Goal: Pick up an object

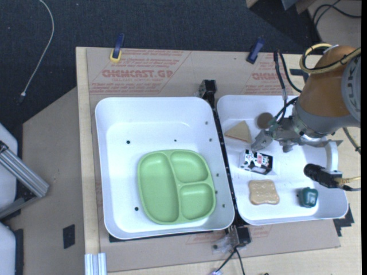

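My gripper hangs over the right bin, reaching in from the right. Just below its tip lies a small black-and-white patterned item with a red spot. A tan wedge sits to the gripper's left near the bin's inner wall. A round brown piece lies just above the gripper. Nearer the front are a tan toast-like square and a small teal object. Nothing is seen held in the gripper.
The left bin holds a green divided plate in its front half. A black clamp sits at the back where the two bins meet. Blue clips hold the cardboard's far edge.
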You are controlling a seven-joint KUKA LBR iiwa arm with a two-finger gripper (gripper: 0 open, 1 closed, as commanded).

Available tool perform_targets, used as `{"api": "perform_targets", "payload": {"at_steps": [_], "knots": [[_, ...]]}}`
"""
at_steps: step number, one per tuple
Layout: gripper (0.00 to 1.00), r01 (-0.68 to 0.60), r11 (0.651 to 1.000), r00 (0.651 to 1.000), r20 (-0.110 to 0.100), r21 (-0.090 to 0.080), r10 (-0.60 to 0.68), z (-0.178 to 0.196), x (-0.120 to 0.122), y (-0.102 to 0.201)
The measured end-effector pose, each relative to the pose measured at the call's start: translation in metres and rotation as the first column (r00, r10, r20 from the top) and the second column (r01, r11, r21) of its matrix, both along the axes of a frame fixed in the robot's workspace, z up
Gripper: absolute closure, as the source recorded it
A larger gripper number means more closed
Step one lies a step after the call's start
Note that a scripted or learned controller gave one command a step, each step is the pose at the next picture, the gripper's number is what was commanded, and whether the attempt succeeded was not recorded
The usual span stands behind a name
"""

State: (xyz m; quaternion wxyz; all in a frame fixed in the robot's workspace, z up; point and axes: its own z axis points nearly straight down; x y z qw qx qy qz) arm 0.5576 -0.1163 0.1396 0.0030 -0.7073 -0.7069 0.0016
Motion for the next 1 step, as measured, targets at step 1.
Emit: {"api": "perform_targets", "payload": {"at_steps": [1], "knots": [[1.0, 0.0, 1.0, 1.0, 0.008, -0.002, 0.0, 0.0139, 0.0017, -0.0007]]}}
